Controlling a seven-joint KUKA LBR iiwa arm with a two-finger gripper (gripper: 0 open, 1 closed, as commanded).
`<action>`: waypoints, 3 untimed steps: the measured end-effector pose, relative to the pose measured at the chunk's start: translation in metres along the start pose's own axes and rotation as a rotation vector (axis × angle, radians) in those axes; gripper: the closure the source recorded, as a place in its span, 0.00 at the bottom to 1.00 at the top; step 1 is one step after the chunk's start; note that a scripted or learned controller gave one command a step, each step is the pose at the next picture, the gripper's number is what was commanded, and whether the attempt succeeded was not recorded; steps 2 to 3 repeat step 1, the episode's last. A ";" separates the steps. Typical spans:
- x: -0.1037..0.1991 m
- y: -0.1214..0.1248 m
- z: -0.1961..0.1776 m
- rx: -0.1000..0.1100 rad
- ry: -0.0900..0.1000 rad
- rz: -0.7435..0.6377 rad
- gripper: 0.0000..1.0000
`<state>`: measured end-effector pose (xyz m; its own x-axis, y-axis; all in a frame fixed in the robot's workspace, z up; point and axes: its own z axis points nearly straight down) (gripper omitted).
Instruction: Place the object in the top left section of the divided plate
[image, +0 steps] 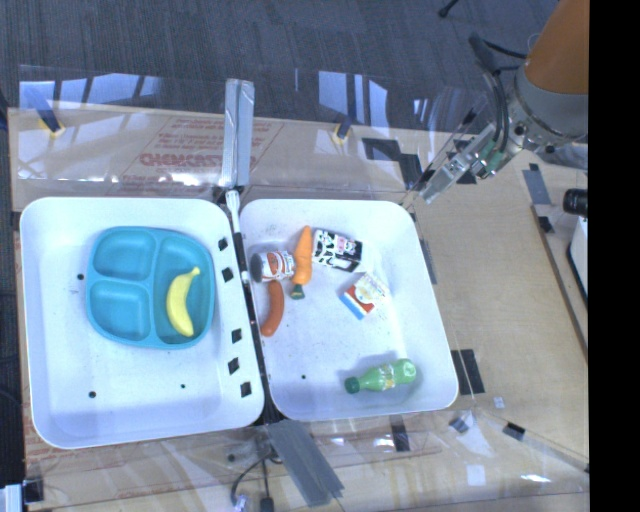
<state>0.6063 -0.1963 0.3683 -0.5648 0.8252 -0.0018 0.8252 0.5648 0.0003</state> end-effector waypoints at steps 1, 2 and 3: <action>0.029 0.040 0.046 0.001 0.003 -0.250 1.00; 0.029 0.040 0.046 0.001 0.003 -0.250 1.00; 0.029 0.040 0.046 0.001 0.003 -0.250 1.00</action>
